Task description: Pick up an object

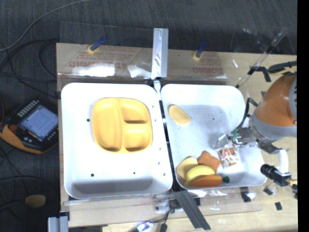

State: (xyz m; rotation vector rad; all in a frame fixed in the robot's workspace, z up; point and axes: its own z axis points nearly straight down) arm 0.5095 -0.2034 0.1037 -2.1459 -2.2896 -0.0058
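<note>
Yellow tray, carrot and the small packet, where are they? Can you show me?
Yellow tray [121, 124]: camera view, on its middle divider.
Carrot [208, 181]: camera view, on its orange body.
Packet [228, 156]: camera view, on its printed face.

I see a pale yellow oval piece [179, 114] lying alone, upper left in the right bin. Rounded yellow, brown and orange toy foods [200, 172] cluster at its near edge, beside a small printed packet [228, 156].
</note>
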